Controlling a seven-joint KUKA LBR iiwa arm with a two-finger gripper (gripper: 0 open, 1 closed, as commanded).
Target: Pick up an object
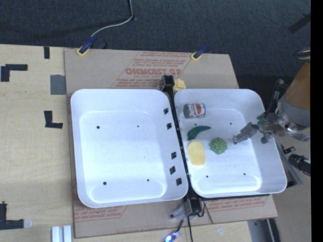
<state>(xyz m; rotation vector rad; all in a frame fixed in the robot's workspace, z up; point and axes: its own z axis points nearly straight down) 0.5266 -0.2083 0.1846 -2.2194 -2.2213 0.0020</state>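
The fingers (246, 133) are seen low over the right bin (252, 178), near its right wall, pointing left toward the things in it. Whether they are spread or pressed together cannot be told at this size, and nothing is seen between them. Behind them the grey wrist and the orange band of the arm (298, 102) are seen at the right edge.

Nearest to the fingers, a little to their left and slightly lower, a small green bumpy ball (218, 145) lies on the bin floor, apart from them. Further left, a yellow lump (197, 153) is found near the wall that divides the bins. Just above it a dark green curved piece (198, 131), like a pepper or a pod, is seen. Above that, a small can (194, 110) with a red and white label lies on its side near the upper left of the same bin.

The left bin (81, 150) is set beside the right one, the two touching along their inner rims. Both rest on a brown cardboard sheet (146, 72) laid on the pale wooden worktop (30, 150).
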